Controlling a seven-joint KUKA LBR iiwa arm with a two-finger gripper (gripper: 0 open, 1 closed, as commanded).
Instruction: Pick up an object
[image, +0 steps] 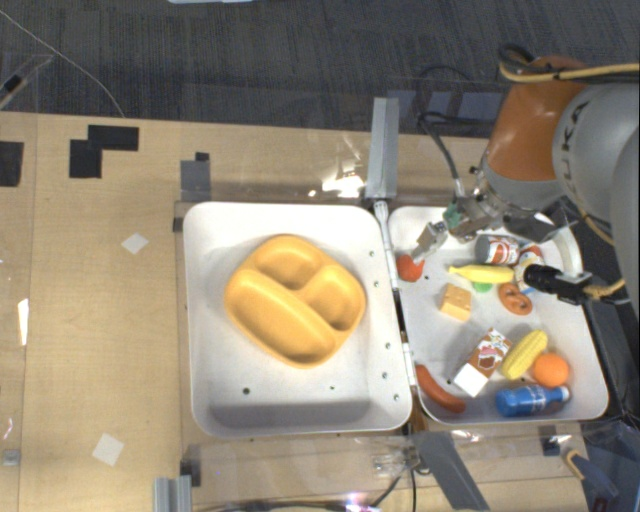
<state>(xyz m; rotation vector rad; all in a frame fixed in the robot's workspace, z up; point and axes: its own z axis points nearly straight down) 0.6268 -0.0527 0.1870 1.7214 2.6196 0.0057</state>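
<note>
Near edge of right bin: blue bottle, orange ball, corn cob (likely light, rigid plastic, slippery; best pinched across the narrow middle). Farther back: banana below gripper, jaw state impossible to tell.

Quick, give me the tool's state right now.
Tool: above the upper left part of the right bin, near the red toy. Open or shut cannot be told; nothing visibly held.
</note>
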